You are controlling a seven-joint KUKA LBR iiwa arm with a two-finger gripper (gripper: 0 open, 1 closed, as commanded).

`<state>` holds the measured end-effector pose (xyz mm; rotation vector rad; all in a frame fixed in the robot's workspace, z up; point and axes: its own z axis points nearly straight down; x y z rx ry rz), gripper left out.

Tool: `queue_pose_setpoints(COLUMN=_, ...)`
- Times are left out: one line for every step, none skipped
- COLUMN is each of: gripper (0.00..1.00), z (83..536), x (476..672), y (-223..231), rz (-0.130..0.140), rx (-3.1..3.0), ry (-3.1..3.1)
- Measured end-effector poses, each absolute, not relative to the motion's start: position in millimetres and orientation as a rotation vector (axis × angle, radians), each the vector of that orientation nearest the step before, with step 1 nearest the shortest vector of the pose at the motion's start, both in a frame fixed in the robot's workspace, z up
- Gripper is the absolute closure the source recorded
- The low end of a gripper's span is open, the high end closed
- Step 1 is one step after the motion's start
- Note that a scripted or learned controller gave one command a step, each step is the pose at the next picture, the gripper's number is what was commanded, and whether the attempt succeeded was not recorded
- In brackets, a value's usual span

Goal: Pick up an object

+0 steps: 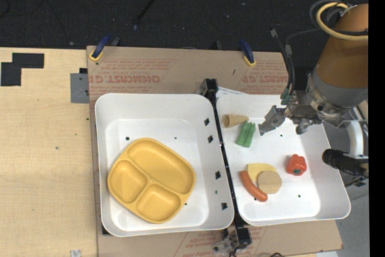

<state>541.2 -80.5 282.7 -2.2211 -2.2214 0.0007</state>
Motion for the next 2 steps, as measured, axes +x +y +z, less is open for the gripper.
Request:
queue_pose_setpoints(gripper=0.0, z=337.4, x=504.9, y=-1.3, rz=-0.007, rx=-2.216, ry=-2.23)
queue_pose_setpoints(gripper=0.0, z=359.9, x=487.8, y=-30.7, rz=-0.002, rx=-2.224, ry=-2.221)
